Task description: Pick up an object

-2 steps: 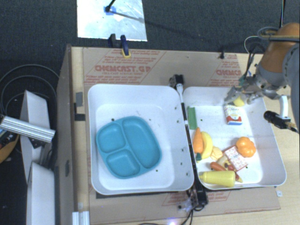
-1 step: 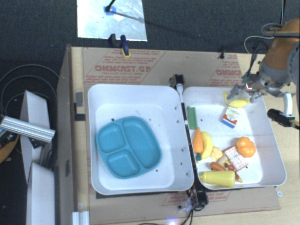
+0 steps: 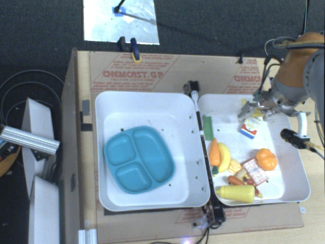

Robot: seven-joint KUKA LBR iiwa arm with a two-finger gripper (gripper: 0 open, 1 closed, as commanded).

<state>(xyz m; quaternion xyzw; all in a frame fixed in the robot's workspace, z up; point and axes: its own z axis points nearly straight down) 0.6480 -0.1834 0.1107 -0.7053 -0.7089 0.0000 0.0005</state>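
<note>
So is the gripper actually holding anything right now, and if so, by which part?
It cannot be told. The gripper sits just above the small white carton in the right bin, close to its top edge, but the view does not show the carton between its fingers.

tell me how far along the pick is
Nothing looks picked yet. The gripper is low in the right bin, just above the small white carton, which lies on the bin floor. I cannot tell whether it has any grip. The carrot, orange and yellow bottle lie untouched nearer the front. Left to do: close on an object and lift it.
</note>
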